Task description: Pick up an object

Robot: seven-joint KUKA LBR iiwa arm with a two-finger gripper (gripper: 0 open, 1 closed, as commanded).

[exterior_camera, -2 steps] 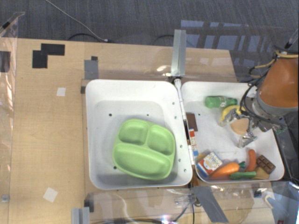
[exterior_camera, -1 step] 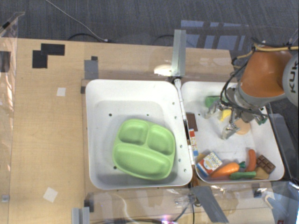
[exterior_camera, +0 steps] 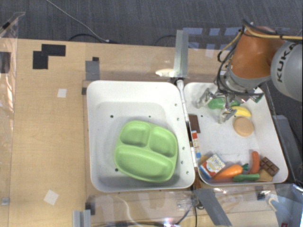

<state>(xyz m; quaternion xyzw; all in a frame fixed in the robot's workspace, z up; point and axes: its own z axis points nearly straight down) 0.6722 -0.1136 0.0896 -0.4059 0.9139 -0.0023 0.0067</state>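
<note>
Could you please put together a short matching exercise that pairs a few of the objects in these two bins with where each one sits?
Things:
1. green divided plate
2. carrot
3. tan round piece
4. gripper

Places:
A. near corner of the right bin, among the other toy food
B. over the far part of the right bin, at a green item
C. left bin, alone
D. right bin, just below a yellow piece

Right pairs: 1-C, 2-A, 3-D, 4-B
</note>
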